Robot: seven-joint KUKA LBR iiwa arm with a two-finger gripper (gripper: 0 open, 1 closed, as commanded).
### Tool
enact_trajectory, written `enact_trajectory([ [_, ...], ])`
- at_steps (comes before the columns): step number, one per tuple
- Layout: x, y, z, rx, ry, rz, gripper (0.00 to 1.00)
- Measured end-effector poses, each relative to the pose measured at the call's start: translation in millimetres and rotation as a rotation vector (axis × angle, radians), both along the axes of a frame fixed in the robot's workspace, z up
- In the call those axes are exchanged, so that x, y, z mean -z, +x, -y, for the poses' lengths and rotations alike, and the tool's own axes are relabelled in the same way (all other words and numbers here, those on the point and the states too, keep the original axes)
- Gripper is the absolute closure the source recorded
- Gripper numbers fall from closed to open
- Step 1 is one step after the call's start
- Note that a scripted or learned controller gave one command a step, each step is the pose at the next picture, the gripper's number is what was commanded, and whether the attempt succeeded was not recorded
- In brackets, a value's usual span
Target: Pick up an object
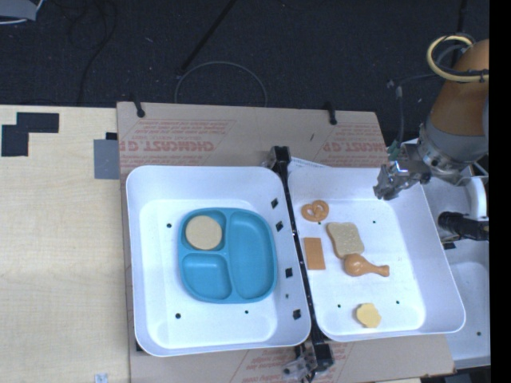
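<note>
Food items untouched in right bin (415, 309): pretzel (314, 211), bread slice (346, 238), cracker (314, 254), drumstick (365, 266), cheese chunk (368, 316). None lifted; pick not begun, by look of it. Gripper (389, 183) over bin's upper right rim, nothing seen in it; opening cannot be told. Blue tray (239, 254) with cookie (203, 232) in left bin (152, 294). Left to do: choose, descend, grasp, lift.

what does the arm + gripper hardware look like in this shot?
The arm is a rounded orange-tan segment above a grey wrist section. A yellowish cable loop sits at its top, and a thin dark cable hangs beside it. The gripper is a small dark grey metal assembly, too small to make out in detail.
</note>
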State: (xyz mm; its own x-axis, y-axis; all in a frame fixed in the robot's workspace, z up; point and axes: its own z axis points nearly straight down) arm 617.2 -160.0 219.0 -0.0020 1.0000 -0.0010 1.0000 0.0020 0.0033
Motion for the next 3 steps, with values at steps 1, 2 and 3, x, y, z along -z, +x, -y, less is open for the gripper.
enact_trajectory([
  [1,-3,-9,-41,-0.001,0.003,-0.006,1.00],
  [2,-1,-25,-101,-0.002,0.003,-0.008,1.00],
  [3,2,-46,-154,-0.002,0.004,-0.009,1.00],
])
